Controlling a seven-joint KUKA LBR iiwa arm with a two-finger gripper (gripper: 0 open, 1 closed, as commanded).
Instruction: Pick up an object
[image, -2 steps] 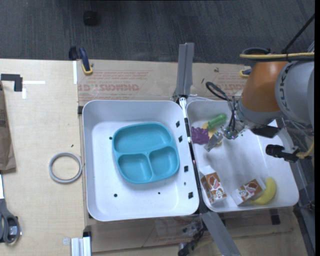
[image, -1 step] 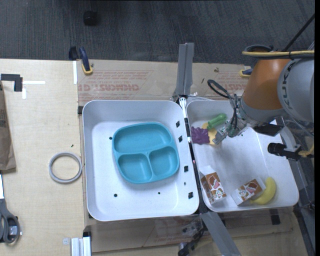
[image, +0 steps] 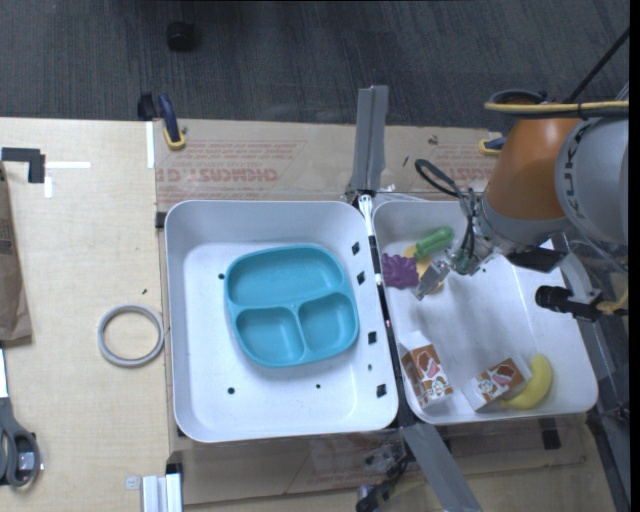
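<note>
Several small things are seen in the right bin (image: 560, 405); the jaws' state cannot be told; the light, firm banana (image: 533, 383) is judged best gripped mid-body.

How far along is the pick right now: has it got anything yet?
Done: the arm has reached into the right bin, with the gripper low at the far-left cluster, by the purple toy and green toy. In hand: nothing visibly held. Left: grasp and lift. The banana and two small cartons lie at the near end; the blue plate sits in the left bin.
</note>
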